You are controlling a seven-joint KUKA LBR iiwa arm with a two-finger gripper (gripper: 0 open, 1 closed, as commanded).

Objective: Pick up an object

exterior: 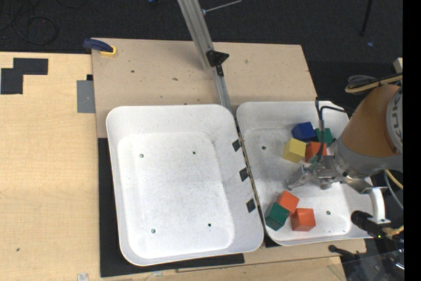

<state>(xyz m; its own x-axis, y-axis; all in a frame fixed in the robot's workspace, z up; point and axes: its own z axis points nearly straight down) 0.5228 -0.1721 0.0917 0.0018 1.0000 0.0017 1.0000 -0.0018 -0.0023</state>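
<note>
Several small blocks lie in the right bin (268,116). A blue block (303,131), a yellow block (295,150), a red-orange block (312,149) and a green block (325,137) cluster toward the bin's far right. Nearer the front lie an orange block (287,201), a green block (277,215) and another orange block (303,218). My gripper (309,176) hangs low over the bin floor, just below the yellow and red-orange blocks and above the front group. Its metal head is partly hidden by the arm's orange band (368,131).
The left bin (171,181) sits beside the right one, with black clips along the shared rim. A slanted aluminium rail (195,20) rises behind the bins. A blue clamp (99,46) lies at the board's far left corner. Cables sit at the right edge.
</note>
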